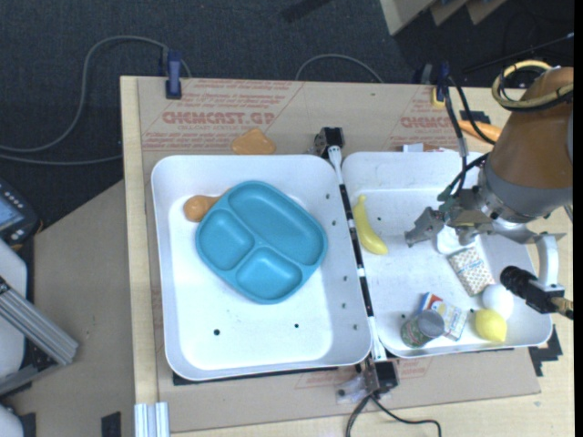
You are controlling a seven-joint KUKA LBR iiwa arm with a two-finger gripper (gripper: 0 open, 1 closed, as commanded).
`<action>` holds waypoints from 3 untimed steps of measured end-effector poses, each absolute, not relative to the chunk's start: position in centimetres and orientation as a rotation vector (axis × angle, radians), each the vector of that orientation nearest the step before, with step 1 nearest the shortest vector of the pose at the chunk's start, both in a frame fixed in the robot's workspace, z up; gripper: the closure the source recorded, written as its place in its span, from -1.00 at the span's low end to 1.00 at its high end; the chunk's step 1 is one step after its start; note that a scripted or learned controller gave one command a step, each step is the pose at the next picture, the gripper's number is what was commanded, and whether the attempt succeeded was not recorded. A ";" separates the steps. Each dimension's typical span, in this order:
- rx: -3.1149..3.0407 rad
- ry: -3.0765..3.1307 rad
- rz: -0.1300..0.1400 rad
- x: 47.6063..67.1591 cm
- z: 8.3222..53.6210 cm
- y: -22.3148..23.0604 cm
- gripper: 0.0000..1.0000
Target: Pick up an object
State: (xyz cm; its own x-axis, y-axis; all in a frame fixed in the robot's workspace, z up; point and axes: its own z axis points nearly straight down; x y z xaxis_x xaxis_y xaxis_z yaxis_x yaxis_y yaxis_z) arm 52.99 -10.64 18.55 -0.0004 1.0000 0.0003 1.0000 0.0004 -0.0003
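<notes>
- Gripper [435, 228] hangs over the right bin [401, 176], just right of the banana [368, 228]; its grey fingers [421, 228] point toward the banana with nothing seen between them, and whether they are spread or closed I cannot tell
- Grey arm [533, 144] with its orange band comes in from the right of the banana, over the right bin's far side
- Banana lies yellow and curved in the right bin, close to the wall shared with the left bin [173, 244], apart from the fingers
- Right of the banana and nearer the camera, a small patterned box [469, 269] lies tilted; its print is too small to read
- Further toward the near right corner from the banana sit a white egg-like ball [497, 297] and a lemon [490, 325]
- Down from the banana along the near wall stands a round can [420, 329] with a small carton [448, 320] touching it; their labels are illegible
- Left of the banana, in the left bin, a blue divided plate [261, 240] rests with an orange rounded thing [197, 208] touching its far left edge
- Beyond the banana, the brown board [273, 107] under the bins carries red print reading "CHEMCAST GP", repeated in part at the right; a flat orange piece [252, 141] lies on it
- Blue clamp [172, 74] grips the board's far left edge
</notes>
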 end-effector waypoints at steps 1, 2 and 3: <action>-2.227 -2.221 0.002 57.5 14.8 -16.1 -1.00; -2.230 -2.220 0.002 58.6 13.6 -22.4 -1.00; -2.217 -2.213 0.006 53.0 8.1 -20.9 -1.00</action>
